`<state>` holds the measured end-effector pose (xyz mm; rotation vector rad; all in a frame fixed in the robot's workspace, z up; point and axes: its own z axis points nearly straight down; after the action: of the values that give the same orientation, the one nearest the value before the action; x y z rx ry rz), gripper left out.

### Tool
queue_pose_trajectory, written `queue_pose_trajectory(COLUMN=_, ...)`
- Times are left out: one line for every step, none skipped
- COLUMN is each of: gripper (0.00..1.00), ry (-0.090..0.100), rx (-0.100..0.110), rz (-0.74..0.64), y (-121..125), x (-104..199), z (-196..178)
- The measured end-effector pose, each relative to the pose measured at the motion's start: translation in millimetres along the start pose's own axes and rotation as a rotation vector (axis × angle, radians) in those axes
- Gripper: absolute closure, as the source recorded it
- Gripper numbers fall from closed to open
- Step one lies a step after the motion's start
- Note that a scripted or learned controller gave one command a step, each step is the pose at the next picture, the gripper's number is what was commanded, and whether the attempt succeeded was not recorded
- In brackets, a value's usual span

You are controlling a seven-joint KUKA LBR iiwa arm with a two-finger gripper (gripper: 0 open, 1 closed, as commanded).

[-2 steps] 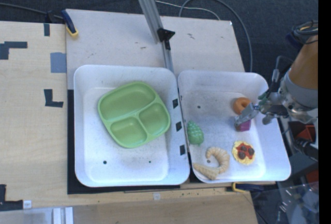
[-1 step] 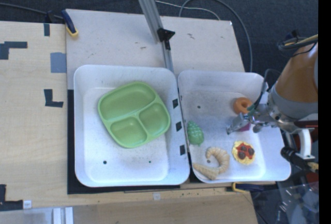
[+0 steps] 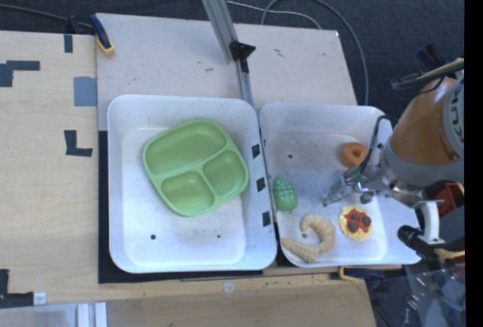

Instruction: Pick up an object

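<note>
The left bin [image 3: 121,189] holds a green divided plate [image 3: 196,165]. In the right bin [image 3: 317,118], a green toy [image 3: 284,195] sits at nine o'clock, a croissant [image 3: 313,235] at six, a tart [image 3: 356,223] at five, a doughnut [image 3: 352,154] at two. The gripper [image 3: 346,189] hovers centrally, fingers apart, empty; I judge nothing picked yet.

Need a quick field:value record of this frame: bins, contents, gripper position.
left bin: green divided plate
right bin: orange donut, green toy, tan croissant-like pastry, small yellow tart with red topping
gripper: over right bin, between the donut and the tart
held object: none visible between the fingers
</note>
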<state>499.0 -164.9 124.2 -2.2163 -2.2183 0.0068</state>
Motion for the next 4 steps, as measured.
queue_pose_trajectory(gripper=1.00, ry=0.001, rx=-0.003, rz=-0.002, y=1.0, x=0.8, z=-12.2)
queue_pose_trajectory(gripper=1.00, ry=-0.003, rx=-0.012, rz=-0.002, y=9.5, x=3.7, z=-71.6)
queue_pose_trajectory(gripper=1.00, ry=-0.003, rx=-0.013, rz=-0.001, y=9.8, x=3.6, z=-135.1)
queue_pose_trajectory(gripper=1.00, ry=-0.002, rx=-0.010, rz=-0.001, y=10.4, x=3.8, z=-171.2)
